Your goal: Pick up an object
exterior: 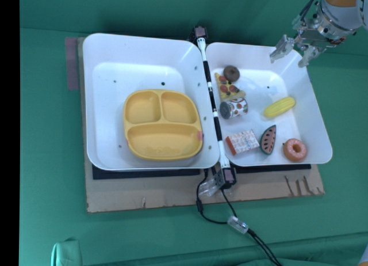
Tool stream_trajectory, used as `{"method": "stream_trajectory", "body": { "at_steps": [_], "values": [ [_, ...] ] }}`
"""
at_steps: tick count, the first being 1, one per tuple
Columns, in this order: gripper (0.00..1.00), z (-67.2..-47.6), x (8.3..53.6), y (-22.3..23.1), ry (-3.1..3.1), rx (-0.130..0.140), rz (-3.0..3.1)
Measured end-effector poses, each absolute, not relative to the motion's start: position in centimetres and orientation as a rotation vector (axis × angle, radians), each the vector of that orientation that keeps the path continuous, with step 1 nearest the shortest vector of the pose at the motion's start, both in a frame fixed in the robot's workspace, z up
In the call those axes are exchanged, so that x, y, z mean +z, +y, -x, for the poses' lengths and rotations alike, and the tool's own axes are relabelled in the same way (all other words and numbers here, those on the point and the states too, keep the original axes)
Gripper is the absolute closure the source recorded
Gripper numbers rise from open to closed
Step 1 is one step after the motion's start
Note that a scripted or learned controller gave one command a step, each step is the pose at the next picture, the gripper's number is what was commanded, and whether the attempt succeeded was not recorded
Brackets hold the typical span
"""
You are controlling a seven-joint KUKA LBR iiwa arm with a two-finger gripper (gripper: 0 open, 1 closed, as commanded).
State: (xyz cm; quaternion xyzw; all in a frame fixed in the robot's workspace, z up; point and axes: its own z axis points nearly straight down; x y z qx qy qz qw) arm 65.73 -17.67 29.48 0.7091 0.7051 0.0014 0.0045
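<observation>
My gripper (295, 52) hangs open above the far right corner of the right bin (315, 122), with nothing between its fingers. Below it in that bin lie a yellow corn cob (279, 107), a chocolate donut (232, 73), a pizza slice (228, 90), a small tin can (233, 109), a red-and-white box (242, 141), a watermelon slice (268, 139) and a pink-glazed donut (295, 149). The corn cob is the nearest of them to the gripper.
The left bin (109, 66) holds a yellow divided plate (163, 124). A black-and-white bar (210, 98) runs between the bins. Cables (230, 219) trail off the cardboard base at the front. Green cloth surrounds the bench.
</observation>
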Motion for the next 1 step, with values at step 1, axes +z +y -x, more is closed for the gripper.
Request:
{"method": "stream_trajectory", "body": {
  "at_steps": [1],
  "values": [
    [0.00,-68.32,18.74,-16.49,2.204,0.005,-2.215]
  ]
}}
